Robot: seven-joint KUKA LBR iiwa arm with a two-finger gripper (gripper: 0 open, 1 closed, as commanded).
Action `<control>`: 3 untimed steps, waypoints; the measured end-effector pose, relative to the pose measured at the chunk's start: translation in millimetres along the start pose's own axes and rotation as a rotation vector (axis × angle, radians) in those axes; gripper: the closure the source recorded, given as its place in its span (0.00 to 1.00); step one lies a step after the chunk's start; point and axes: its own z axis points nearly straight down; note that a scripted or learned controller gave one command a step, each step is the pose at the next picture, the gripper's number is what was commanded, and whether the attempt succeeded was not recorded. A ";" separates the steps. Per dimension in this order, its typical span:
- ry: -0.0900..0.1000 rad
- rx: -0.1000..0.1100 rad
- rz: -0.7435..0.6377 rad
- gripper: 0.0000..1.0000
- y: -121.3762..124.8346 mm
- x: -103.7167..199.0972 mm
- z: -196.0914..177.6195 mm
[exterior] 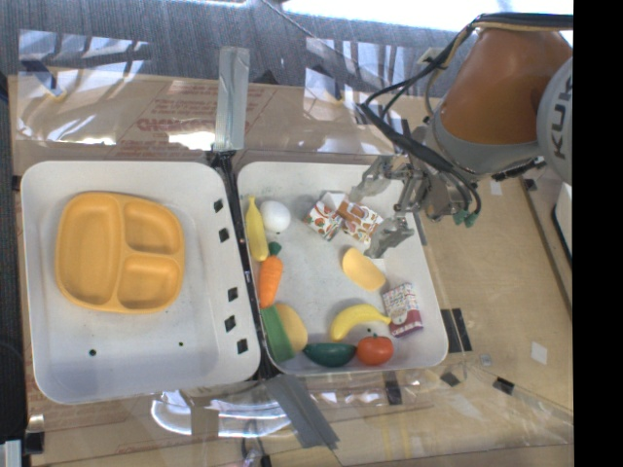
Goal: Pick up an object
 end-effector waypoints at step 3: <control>0.061 0.008 0.069 0.00 23.5 -64.2 179.9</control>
